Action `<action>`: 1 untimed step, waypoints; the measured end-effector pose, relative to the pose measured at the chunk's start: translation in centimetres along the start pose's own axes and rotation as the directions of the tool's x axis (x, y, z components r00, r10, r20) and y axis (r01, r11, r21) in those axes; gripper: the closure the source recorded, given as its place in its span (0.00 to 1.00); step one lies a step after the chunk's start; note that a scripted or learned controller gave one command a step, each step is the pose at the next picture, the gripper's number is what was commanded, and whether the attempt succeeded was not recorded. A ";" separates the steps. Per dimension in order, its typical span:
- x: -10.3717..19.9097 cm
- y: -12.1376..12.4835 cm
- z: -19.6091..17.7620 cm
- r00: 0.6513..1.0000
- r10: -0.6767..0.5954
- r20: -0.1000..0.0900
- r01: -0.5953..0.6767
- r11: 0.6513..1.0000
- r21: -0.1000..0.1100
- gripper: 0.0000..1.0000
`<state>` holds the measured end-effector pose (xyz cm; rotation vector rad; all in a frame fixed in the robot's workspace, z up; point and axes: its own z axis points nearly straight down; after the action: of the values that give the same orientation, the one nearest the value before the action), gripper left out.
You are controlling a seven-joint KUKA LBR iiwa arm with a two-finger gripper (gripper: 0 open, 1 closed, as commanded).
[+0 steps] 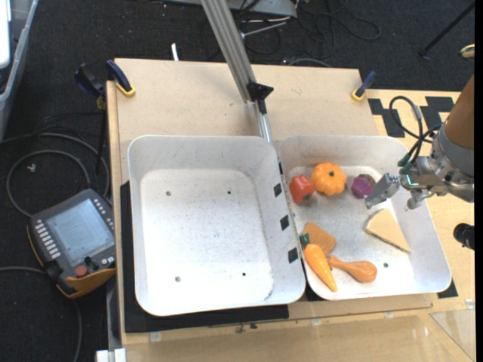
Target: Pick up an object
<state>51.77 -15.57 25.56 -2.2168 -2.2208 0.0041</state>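
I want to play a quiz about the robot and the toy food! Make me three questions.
1. True or false: the little pumpkin sits in the right bin.
2. Which thing lies nearest the pincer? A) carrot B) purple toy C) drumstick
3. Fill in: the red toy lies just to the ____ of the pumpkin in the picture.

Key: 1 true. 2 B. 3 left.
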 end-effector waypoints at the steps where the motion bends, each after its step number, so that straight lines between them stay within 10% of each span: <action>1: 0.0 0.1 -0.2 1.000 0.002 0.001 -0.002 1.000 -0.004 0.00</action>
<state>51.84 -15.57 25.77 -2.2210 -2.2216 0.0003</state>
